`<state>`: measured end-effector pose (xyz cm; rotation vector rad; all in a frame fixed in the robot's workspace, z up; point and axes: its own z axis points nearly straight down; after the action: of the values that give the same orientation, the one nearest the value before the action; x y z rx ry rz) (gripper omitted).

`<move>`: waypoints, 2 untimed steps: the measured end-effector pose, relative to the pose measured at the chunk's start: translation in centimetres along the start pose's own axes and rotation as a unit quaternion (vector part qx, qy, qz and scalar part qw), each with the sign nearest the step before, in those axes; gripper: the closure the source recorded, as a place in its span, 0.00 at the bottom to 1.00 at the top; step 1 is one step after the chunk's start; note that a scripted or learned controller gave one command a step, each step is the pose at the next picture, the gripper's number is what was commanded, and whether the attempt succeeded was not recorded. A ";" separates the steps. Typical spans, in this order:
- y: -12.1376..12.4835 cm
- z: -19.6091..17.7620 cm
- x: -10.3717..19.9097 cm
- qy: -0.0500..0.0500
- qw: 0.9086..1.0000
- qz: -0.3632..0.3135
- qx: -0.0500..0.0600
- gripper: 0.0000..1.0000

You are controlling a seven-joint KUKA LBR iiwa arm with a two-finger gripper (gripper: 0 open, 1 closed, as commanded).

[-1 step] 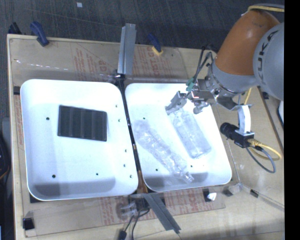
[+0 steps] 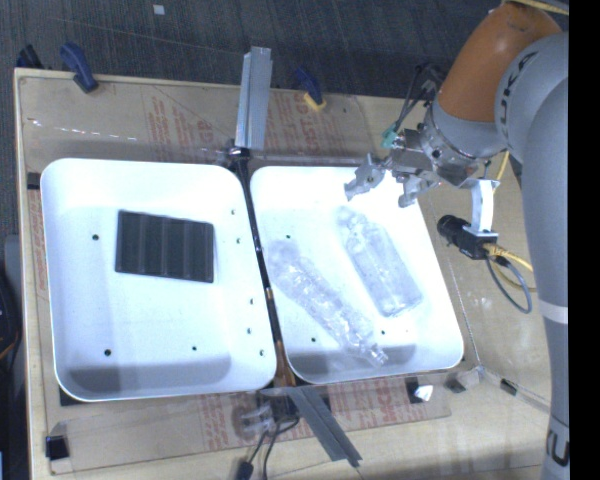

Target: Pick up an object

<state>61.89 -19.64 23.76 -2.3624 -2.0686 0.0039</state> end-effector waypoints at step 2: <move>-8.7 -0.8 -1.7 0.000 0.993 0.118 0.000 0.00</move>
<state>53.04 -20.21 24.57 -2.5911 -1.7759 0.0035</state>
